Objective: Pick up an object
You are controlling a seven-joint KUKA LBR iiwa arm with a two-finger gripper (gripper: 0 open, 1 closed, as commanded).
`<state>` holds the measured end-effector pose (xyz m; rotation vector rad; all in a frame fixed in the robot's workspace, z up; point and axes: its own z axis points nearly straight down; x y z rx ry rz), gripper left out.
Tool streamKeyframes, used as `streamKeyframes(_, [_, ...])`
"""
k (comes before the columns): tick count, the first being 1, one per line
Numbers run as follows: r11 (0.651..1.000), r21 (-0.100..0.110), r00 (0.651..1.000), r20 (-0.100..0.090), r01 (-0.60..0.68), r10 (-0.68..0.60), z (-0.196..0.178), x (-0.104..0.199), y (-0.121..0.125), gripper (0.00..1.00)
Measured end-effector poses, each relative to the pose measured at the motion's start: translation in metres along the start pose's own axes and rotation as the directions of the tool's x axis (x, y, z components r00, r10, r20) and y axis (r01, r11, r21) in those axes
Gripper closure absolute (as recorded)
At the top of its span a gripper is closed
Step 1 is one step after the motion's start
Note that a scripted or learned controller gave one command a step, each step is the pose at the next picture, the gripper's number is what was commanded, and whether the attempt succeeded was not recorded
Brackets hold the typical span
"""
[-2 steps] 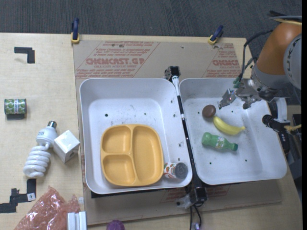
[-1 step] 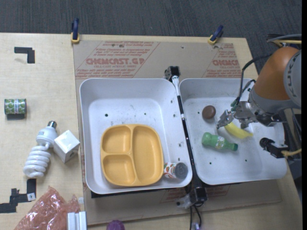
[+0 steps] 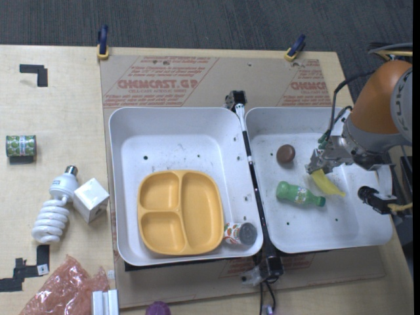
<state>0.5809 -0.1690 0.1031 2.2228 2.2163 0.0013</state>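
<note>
Yellow, banana-shaped toy (image 3: 326, 182) sits right under the gripper (image 3: 319, 165) in the right bin (image 3: 341, 231); whether the jaws are open or closed on it I cannot tell. A pinch on just the banana's upper end could let it swing and slip free on lifting. Just beside it lies a green bottle (image 3: 299, 194), which a dropped banana might knock. A brown ball (image 3: 285, 153) rests nearby.

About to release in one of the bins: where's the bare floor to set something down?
Left white bin: bare strip behind the yellow three-section plastic plate. Right white bin: bare front area below the green plastic bottle. Crowded mid-right, where the brown ball, bottle, yellow banana-shaped piece and tool cluster.
</note>
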Motion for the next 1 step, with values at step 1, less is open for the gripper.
streamKeyframes(1, [1.000, 0.001, 1.000, 0.000, 0.003, -0.003, -0.0896, 0.0955, -0.0334, 1.00])
